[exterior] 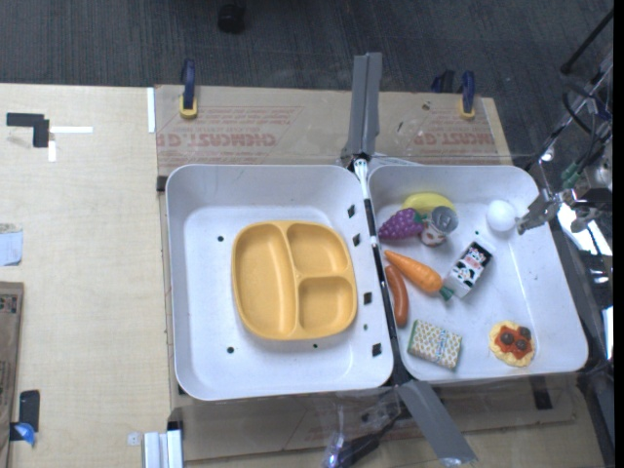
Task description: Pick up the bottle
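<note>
The bottle (pixel 468 268) is small and white with black patches and a green cap. It lies on its side in the middle of the right bin (pixel 561 291), cap end pointing to the lower left. My gripper (pixel 542 211) hangs over the right bin's upper right rim, up and to the right of the bottle and well apart from it. It holds nothing that I can see. A white ball (pixel 500 215) lies between the gripper and the bottle.
Around the bottle lie a carrot (pixel 414 270), a sausage (pixel 398 295), purple grapes (pixel 401 224), a banana (pixel 427 201), a small can (pixel 443 220), a cracker (pixel 435 344) and a mini pizza (pixel 513 342). The left bin (pixel 195 291) holds a yellow divided plate (pixel 292 280).
</note>
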Robot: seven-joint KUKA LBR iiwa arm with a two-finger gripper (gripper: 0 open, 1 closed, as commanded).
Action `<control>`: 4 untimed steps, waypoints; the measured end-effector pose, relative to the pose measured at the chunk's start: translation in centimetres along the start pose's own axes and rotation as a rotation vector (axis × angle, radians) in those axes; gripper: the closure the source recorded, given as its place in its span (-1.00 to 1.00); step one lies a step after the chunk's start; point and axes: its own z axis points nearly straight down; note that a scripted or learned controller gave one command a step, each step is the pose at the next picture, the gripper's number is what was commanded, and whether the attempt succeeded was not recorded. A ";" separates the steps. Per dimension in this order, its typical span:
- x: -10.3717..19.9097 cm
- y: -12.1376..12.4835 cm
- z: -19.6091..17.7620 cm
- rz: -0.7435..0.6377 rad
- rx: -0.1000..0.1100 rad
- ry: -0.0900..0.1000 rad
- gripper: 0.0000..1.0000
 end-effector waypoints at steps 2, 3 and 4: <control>3.5 -2.4 -5.5 -0.185 -0.002 -0.002 -1.00; 14.2 -3.5 4.2 -0.182 0.001 0.000 -1.00; 22.0 -6.4 4.2 -0.264 0.000 -0.001 -1.00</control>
